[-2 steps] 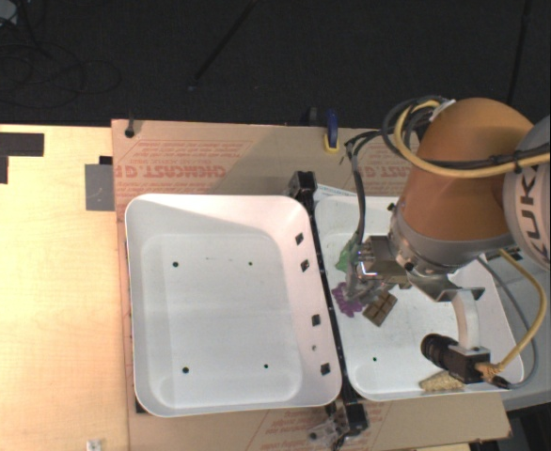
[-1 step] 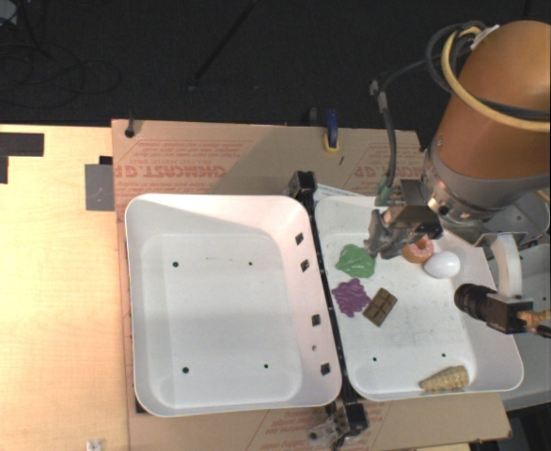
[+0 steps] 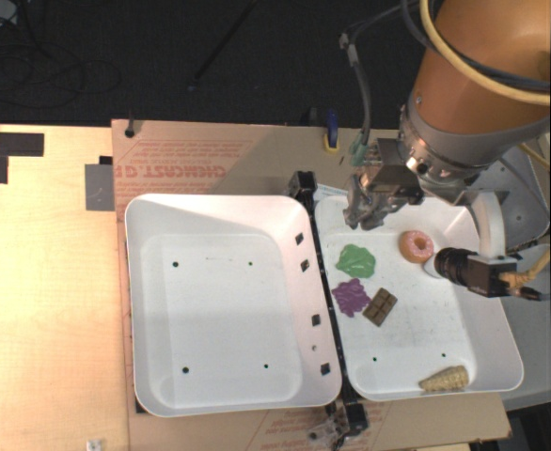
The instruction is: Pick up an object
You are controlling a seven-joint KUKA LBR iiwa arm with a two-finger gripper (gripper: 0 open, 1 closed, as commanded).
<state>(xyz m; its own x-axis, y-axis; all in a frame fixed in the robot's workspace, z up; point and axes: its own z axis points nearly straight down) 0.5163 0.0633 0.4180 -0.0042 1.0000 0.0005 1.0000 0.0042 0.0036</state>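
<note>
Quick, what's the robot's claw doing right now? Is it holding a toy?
Gripper: hangs over the right bin, above the green toy. No toy shows between its fingers; open or shut cannot be told.

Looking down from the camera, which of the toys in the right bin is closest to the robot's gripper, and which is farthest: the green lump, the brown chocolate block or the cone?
Measured from the gripper at the bin's upper left:
1. Green lump, just below the gripper.
2. Brown chocolate block, further down, mid-bin, beside a purple lump.
3. Cone, in the bin's lower right corner.
</note>
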